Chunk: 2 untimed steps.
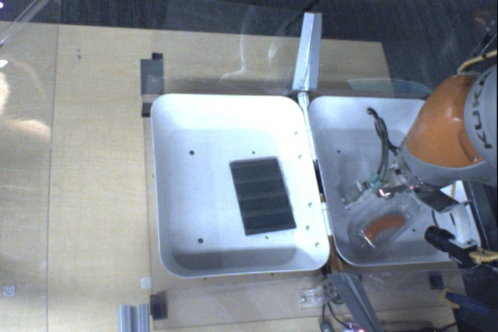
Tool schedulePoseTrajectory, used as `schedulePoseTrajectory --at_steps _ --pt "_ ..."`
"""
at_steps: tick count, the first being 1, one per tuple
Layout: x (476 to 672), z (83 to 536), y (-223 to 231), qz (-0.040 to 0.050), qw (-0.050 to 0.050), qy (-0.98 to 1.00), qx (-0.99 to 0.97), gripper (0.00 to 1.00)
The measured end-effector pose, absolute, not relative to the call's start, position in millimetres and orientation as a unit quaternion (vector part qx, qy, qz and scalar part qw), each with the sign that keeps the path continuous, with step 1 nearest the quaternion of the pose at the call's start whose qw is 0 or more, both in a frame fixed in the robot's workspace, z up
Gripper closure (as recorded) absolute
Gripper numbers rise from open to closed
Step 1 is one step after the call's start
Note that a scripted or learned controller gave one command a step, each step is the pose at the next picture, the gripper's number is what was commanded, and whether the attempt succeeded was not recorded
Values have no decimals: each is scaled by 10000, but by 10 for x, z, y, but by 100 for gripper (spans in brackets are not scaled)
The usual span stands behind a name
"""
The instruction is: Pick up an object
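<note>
- The likeliest target is the orange-red piece (384, 227), lying in the right bin (342, 136) near its front edge, below and just left of the arm's wrist. It looks small and oblong, and seems to sit under or inside something clear, perhaps a wrapper; the blur makes that hard to settle.
- A close on it could go wrong in two ways: the piece lies low and near the bin's front wall, so a finger may hit the wall or floor first; and if there is clear film over it, the jaws could pinch the film alone and the piece would slip out on the lift.
- Just above the piece, nearer the arm, lies a tangle of thin dark wire and small greenish bits (377, 181). A descent could snag these and drag them along.
- The gripper (397, 186) sits above that tangle, beneath the orange band (443, 128). I cannot tell how its jaws stand; they are too blurred and partly hidden.
- Left of the piece, in the left bin (167, 167), a dark ribbed slab (262, 196) lies flat at the middle, well apart from the arm.
- Both bins rest on the wooden counter (85, 183).
</note>
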State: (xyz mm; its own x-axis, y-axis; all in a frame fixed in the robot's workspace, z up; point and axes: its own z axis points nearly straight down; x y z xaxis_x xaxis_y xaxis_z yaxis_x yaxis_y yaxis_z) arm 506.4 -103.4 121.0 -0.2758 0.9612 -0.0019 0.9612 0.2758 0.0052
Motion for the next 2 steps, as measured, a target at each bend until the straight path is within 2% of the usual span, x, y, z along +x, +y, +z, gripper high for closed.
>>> schedulePoseTrajectory --at_steps 1,2 --pt "5624 898 -957 33 54 8245 5659 0" --pt "6583 877 -1044 20 43 8095 5871 0"
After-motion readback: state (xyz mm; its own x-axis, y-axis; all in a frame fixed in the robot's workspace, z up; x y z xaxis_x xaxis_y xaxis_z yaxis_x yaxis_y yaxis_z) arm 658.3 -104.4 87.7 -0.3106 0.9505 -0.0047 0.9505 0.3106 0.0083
